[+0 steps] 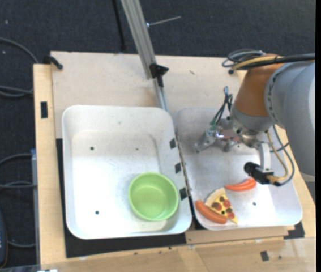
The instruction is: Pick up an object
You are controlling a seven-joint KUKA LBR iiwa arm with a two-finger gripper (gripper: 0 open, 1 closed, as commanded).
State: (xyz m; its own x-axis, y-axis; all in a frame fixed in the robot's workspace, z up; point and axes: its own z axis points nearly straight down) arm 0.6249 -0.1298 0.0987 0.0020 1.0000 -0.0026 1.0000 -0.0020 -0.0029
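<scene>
Two white bins (81,123) share the bench; gripper (219,140), closure unclear, hangs above the right bin (285,208).

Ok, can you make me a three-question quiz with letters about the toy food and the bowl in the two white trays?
1. Where is the bowl?
A. left bin
B. right bin
C. bare bench

2. What colour is the bowl?
A. red
B. green
C. blue

3. How does the pizza slice sit?
A. lying flat on the bin floor
B. inside the bowl
C. hanging in the air

Answers: 1 A, it sits near the front right corner of the left bin. 2 B, it is light green. 3 A, it lies in the right bin between a sausage and a chilli pepper.
</scene>
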